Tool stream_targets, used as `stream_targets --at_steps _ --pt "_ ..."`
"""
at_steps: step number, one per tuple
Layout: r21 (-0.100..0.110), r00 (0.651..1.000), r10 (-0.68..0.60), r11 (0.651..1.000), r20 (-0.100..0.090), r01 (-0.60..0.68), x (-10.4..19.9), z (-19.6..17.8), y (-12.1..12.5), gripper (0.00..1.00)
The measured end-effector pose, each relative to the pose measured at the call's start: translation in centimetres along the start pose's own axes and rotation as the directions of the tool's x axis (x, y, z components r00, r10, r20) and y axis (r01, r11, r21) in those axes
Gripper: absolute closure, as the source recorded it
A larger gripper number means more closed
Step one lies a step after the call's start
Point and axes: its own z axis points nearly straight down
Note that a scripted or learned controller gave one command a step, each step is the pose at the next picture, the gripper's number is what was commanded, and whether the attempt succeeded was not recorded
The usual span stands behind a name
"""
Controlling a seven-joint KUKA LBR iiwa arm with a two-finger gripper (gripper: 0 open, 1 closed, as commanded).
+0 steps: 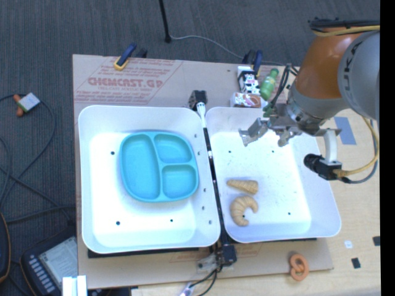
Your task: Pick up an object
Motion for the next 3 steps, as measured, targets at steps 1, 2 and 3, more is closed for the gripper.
stream_targets --at_steps 1,2,3 --pt "-0.003 1.0 0.002 1.0 0.001 -0.002 -1.2 11.8 -4.1 0.0" --pt "-0.005 1.0 0.002 1.0 0.002 -0.002 -1.3 10.8 -4.0 1.0" --pt "-0.002 1.0 -0.001 1.0 0.0 0.001 6.4 -0.5 -2.6 1.0"
